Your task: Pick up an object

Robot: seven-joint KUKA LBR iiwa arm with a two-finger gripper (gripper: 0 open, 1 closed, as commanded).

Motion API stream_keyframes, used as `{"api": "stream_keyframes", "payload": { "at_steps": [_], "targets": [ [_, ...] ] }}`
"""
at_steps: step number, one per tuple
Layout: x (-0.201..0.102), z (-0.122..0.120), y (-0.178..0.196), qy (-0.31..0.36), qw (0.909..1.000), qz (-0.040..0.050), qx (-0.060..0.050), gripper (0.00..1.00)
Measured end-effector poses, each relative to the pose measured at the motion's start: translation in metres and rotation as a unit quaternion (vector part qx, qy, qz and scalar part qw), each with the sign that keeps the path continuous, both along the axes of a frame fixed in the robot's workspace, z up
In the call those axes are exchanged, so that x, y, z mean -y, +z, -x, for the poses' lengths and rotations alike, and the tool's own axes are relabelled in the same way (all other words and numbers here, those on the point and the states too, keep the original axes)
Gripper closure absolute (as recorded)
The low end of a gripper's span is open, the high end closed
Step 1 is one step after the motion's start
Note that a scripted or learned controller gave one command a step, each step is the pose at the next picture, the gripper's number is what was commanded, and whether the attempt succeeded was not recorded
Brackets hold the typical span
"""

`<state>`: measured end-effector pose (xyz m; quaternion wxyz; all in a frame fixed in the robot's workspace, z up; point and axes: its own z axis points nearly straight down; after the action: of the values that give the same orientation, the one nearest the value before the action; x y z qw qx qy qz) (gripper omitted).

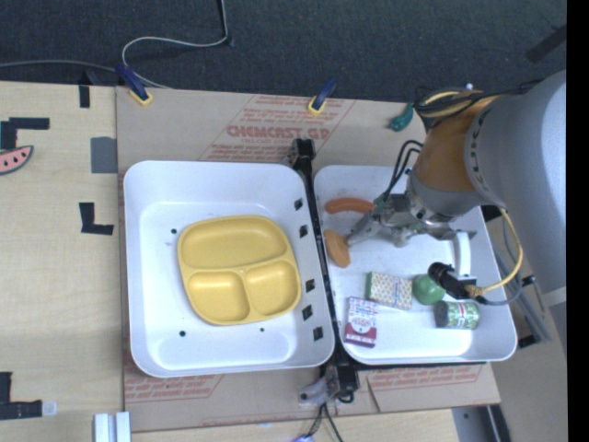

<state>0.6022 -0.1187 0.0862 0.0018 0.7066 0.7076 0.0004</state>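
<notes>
The bench (55,274) was pale wood-grain laminate, with a printed brown cardboard sheet (267,132) under two shallow white plastic bins; dark carpet (368,17) lay beyond the far edge, a thin cable looping across it. Two blue-and-yellow clips (322,98) pinned the cardboard's far edge.

The left bin (147,339) carried one glossy yellow plate (241,268) with three compartments, sitting about mid-bin.

The right bin (497,339) held six small things. An orange sausage-shaped piece (347,205) lay near the far-left corner, and an oval orange-brown piece (337,248) lay beside the left wall. One patterned flat packet (391,289) sat mid-bin, with a round green ball (427,290) just beside it. A red-and-white printed packet (363,321) lay near the front-left corner, and one green can (457,315) lay on its side toward the front-right.

The gripper (357,230) hung low in the bin's far half, between the two orange pieces; its grey metal fingers seemed spread apart with nothing between them, though the slant made that hard to judge.
</notes>
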Motion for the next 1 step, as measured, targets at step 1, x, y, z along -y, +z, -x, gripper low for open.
{"api": "stream_keyframes", "payload": {
  "at_steps": [1],
  "targets": [
    [-0.0207, -0.0245, -0.0002, 0.0, 1.0, 0.0006, 0.0, 0.0]
  ]
}}
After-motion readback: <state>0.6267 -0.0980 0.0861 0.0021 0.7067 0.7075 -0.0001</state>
